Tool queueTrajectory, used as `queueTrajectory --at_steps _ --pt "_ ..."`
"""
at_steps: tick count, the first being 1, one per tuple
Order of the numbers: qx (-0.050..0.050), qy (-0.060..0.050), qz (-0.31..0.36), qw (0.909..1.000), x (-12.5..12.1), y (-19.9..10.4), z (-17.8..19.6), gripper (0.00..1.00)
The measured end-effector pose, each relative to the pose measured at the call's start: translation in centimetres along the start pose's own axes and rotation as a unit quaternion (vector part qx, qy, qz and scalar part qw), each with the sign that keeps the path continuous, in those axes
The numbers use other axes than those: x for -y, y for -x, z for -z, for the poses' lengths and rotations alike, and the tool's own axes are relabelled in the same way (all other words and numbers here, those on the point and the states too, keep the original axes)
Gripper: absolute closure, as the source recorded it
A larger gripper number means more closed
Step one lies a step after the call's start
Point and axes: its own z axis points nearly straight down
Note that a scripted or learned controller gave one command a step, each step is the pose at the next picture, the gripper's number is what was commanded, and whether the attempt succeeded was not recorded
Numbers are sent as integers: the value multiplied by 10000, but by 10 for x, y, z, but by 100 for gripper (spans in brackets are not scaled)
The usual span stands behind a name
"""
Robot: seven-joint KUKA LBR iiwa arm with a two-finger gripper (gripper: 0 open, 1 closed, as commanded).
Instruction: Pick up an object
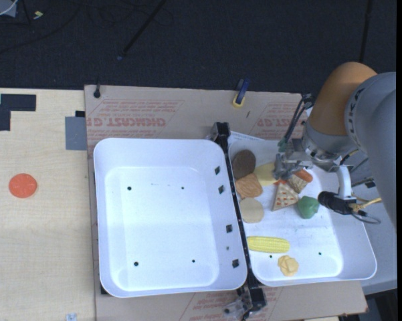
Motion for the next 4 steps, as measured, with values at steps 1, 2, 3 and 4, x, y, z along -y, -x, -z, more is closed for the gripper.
queueTrajectory --at_steps 1,2,3,4 --pt "4 3 -3 10000 -4 35 31 100" --pt "3 52 14 10000 57 19 -11 100" --pt "19 132 5 9999 102 53 -15 100" --pt "5 45 21 10000 80 26 102 100"
